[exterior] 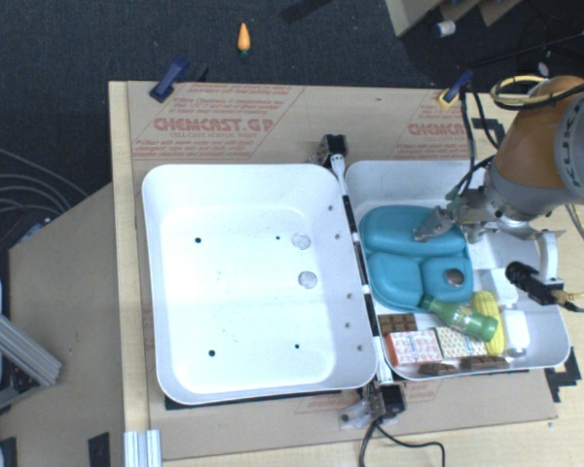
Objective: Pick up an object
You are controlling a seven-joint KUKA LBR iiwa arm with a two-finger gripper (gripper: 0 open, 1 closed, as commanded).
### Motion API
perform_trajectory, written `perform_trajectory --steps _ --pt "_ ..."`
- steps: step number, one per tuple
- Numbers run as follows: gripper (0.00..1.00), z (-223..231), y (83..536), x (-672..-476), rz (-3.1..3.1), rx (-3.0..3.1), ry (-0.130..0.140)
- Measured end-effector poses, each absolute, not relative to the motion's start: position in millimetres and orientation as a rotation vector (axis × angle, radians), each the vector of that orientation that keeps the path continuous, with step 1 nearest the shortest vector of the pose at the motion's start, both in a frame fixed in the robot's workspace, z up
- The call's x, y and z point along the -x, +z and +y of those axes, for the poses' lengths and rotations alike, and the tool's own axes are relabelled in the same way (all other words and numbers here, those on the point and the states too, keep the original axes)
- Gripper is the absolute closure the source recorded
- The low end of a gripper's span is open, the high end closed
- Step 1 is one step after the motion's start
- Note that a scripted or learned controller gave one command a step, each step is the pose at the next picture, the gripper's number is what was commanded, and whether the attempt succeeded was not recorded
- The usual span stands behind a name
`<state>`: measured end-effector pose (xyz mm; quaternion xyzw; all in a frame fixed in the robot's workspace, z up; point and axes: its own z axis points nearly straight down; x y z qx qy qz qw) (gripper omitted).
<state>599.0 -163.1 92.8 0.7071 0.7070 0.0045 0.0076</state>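
Your desk (273, 115) is brown board printed CHEMCAST, on dark carpet (78, 27). The tool (436, 226) sits right of center over the blue tray (399, 251) in the right bin (555, 343); I cannot tell its grip state.

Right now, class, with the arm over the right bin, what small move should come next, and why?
Probably a short descent straight down. The gripper sits over the blue kidney-shaped plastic dish in the right-hand white bin, nothing visibly held. The green bottle, yellow corn cob and packets lie nearer the bin's front.
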Motion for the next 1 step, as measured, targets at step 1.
perform_trajectory --steps 1 --pt "0.00 -219.6 91.7 -637.1 2.222 -2.216 0.017"
